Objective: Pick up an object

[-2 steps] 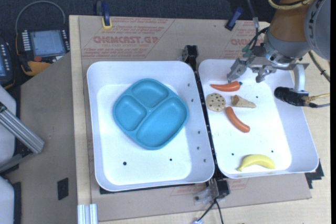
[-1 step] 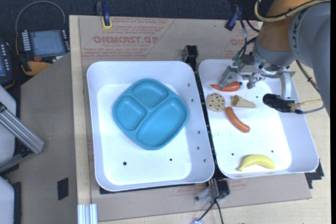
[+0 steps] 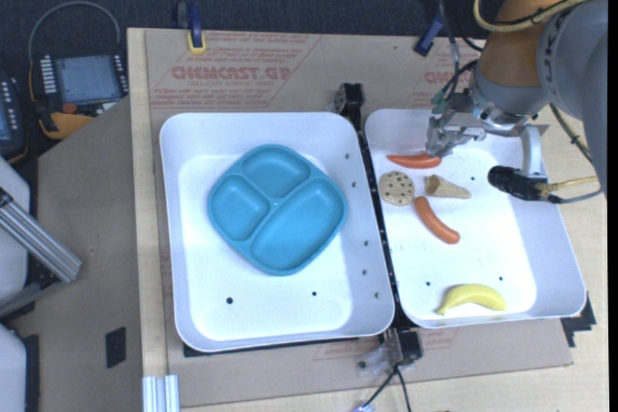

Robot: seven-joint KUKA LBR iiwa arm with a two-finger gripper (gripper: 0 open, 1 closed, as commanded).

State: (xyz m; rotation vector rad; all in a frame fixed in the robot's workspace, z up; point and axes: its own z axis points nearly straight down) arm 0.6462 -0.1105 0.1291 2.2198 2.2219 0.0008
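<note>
1. The worktop (image 3: 154,207) carries two shallow white bins side by side on a brown board printed with red lettering.
2. The left bin (image 3: 183,285) holds a blue divided plate (image 3: 277,207) with three compartments, lying flat near the bin's middle and slightly toward its far side.
3. The right bin (image 3: 541,275) holds the loose food items. A red chili pepper (image 3: 413,160) lies near the far left part of the bin, stretched roughly sideways.
4. Just in front of the pepper sits a round cookie (image 3: 395,187) with dark spots, close to the bin's left wall.
5. Beside the cookie, to its right, lies a tan cone-shaped piece (image 3: 446,188), its point aimed toward the cookie.
6. A sausage (image 3: 436,219) lies at a slant just in front of the cookie and the cone, near both but apart from the banana.
7. A yellow banana (image 3: 472,298) rests close to the near edge of the right bin, well apart from the other items.
8. The grey arm with its orange band reaches in from the right, and the gripper (image 3: 446,138) hangs over the far part of the right bin, just above the right end of the chili pepper.
9. The fingers point down toward the pepper; how wide they stand cannot be told from this angle, and nothing is seen held between them.
10. A black cable connector (image 3: 517,181) hangs beside the arm over the right side of the right bin.
</note>
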